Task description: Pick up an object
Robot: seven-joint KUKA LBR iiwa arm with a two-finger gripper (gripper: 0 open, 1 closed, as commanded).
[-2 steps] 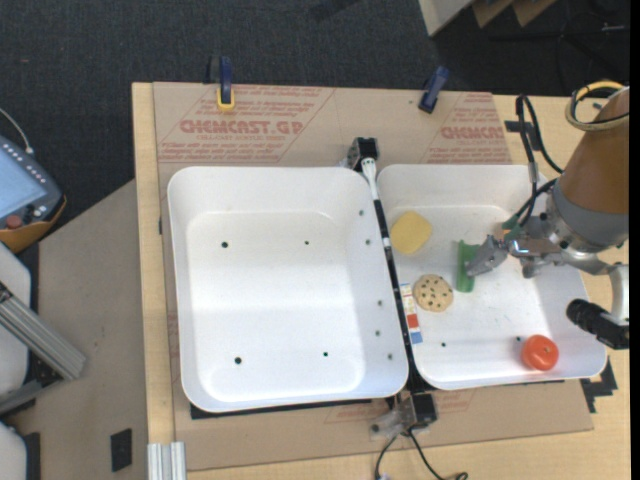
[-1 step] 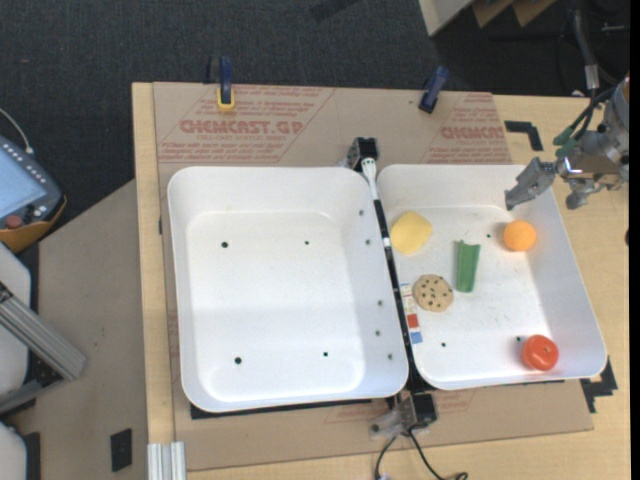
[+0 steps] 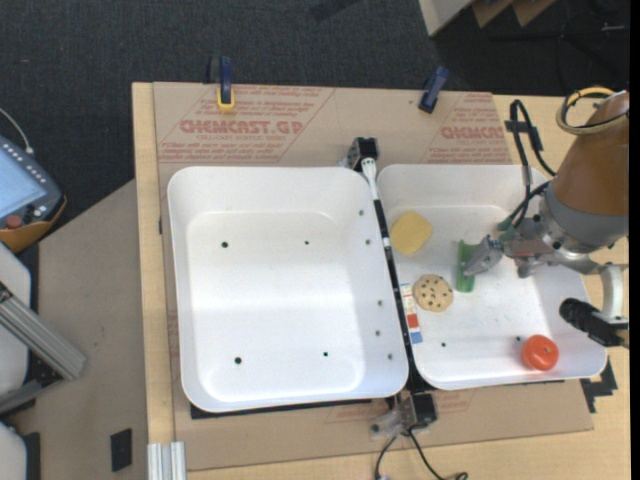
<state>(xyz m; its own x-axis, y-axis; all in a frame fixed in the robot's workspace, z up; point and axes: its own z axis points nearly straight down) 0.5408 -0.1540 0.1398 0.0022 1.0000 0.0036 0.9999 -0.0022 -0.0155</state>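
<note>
In the right bin (image 3: 440, 368), near its middle and just left of the arm's wrist, a small green block (image 3: 467, 266) stands close against the gripper (image 3: 478, 263); whether it sits between the fingers or merely beside them cannot be told, nor whether the gripper is open or closed, since the grey metal parts hide the contact. The block looks like a narrow, upright, stiff piece, probably plastic or painted wood, light and hard with flat sides, so I judge it would take a pinch across its two long faces, low enough that it does not tip or twist out. Its smooth skin may slip under a weak squeeze. Left of it lies a pale yellow lump (image 3: 411, 233), rounded and matte, perhaps soft foam or a sponge that would give under pressure. Below that rests a round tan cookie (image 3: 433, 293) with dark specks, flat and thin, hard to get fingers under. Toward the near right corner sits a small red-orange ball (image 3: 540, 353), glossy and likely to roll away from a sideways push. The bin itself is shallow white plastic with rounded corners and a smooth floor. The left bin (image 3: 200, 298) beside it, touching along the shared edge, is of the same make, and both rest on a brown cardboard sheet (image 3: 300, 118) with red printing, held by blue clamps.
</note>
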